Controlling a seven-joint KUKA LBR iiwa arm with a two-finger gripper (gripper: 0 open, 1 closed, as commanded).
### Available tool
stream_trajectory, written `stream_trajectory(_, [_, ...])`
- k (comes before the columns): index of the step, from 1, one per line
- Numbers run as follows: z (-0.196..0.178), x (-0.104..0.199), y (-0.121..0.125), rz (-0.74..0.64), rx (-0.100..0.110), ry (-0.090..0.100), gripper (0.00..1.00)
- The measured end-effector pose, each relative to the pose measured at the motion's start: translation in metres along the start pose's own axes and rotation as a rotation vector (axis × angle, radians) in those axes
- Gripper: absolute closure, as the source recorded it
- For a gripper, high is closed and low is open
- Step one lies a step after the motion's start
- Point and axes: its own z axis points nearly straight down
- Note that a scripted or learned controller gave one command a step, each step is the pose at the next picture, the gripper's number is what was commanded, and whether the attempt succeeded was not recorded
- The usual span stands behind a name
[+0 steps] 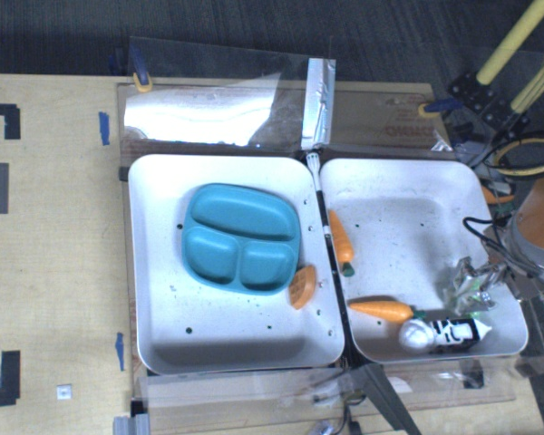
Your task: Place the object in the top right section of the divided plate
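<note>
2 white bins (163, 270), 1 blue divided plate (240, 236), 2 carrots (341, 240) (both right bin), 1 orange slice (302, 287).

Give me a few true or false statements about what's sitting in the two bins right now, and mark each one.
1. The blue divided plate lies in the left bin. True.
2. Two carrots lie in the plate's sections. False: the carrots lie in the right bin.
3. An orange slice sits beside the plate's lower right edge. True.
4. The gripper is over the left bin. False: it is over the right bin.
5. A black-and-white bottle lies in the right bin. True.
</note>
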Motion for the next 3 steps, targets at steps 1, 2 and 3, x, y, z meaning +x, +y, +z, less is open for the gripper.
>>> stream_trajectory(1, [-0.009,-0.001,0.0,0.004,0.001,-0.003,1.0])
stream_trajectory(2, [-0.019,-0.003,-0.001,0.008,0.002,-0.008,1.0])
stream_trajectory(3, [-0.028,-0.005,-0.001,0.012,0.003,-0.012,1.0])
